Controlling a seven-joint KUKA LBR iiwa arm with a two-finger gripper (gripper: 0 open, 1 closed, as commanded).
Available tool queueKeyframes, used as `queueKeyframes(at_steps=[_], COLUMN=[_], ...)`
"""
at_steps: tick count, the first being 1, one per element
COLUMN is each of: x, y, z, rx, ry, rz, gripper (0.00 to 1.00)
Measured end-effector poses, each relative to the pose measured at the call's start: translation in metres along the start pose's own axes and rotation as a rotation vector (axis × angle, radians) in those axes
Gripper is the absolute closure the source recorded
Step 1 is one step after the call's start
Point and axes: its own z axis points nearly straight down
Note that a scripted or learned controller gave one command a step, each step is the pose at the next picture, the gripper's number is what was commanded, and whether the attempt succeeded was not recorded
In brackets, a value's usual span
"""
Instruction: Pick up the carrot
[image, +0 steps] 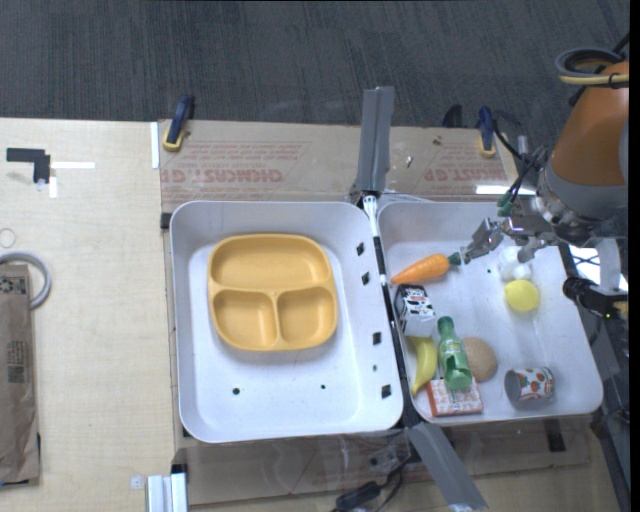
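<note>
Carrot (420, 268) lies in the right bin (575, 400), upper-left area, close to the divider between the bins, pointed end toward the divider, green top pointing right. End effector (487, 240) sits just right of the carrot's green end, low over the bin, near it but not on it; nothing between the fingers, and how wide they stand can't be made out at this angle.

Around the carrot: a small milk carton (415, 308) just below it, well clear of the green end. Lemon (521, 296) to the right, below the wrist, with a small white object (514, 266) just above it.

Right bin count: one carrot, one carton, one banana (424, 364), one green bottle (453, 355), one brownish round item (480, 358), one red-and-white packet (455, 400) under the bottle's base, one can (528, 385) on its side, one lemon, one white object.

Left bin (200, 390): one yellow three-compartment tray (270, 291), all compartments bare.

Both bins sit on cardboard (260, 165) on the counter (90, 300), held with two clamps at the back edge.
</note>
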Motion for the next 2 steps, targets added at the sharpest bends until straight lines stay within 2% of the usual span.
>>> queueKeyframes(at_steps=[1, 2], x=[0.048, 0.032], y=[0.041, 0.044], z=[0.019, 0.101], rx=[-0.001, -0.001], ry=[0.000, -0.001], rz=[0.052, 0.032], gripper=[0.00, 0.00])
